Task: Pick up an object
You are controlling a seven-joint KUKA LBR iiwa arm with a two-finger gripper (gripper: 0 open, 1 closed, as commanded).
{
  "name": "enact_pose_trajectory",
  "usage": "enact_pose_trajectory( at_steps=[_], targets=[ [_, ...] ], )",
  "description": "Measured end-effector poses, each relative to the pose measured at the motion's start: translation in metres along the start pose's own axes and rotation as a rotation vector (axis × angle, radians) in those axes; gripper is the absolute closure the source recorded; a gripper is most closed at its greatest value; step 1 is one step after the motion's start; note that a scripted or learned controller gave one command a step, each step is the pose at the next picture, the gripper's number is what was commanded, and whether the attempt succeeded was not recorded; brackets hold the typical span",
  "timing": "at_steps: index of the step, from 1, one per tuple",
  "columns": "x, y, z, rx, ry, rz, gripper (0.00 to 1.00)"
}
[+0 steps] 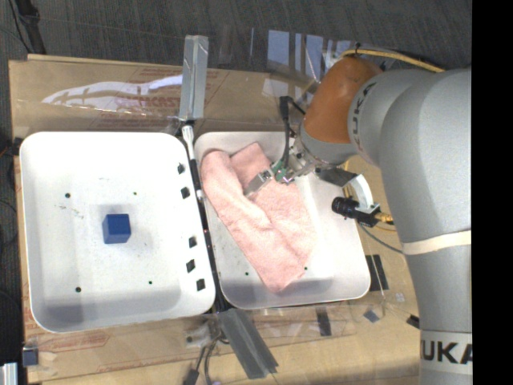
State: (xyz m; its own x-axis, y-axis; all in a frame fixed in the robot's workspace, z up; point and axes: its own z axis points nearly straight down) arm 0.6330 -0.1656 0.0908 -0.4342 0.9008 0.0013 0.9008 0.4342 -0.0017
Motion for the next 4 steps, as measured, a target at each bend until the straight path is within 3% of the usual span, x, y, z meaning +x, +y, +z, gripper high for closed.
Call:
enact_pose_trajectory(
  at_steps=[1,2,3,4],
  targets=[
    [0.000,0.000,-0.008,0.002,0.001,-0.004,1.00],
    [0.000,0.000,-0.008,0.002,0.001,-0.004,0.00],
    [0.012,-0.010,0.000,0.000,0.001,-0.100,0.00],
    [0.012,-0.009,-0.009,0.002,0.001,-0.104,1.00]
  ],
)
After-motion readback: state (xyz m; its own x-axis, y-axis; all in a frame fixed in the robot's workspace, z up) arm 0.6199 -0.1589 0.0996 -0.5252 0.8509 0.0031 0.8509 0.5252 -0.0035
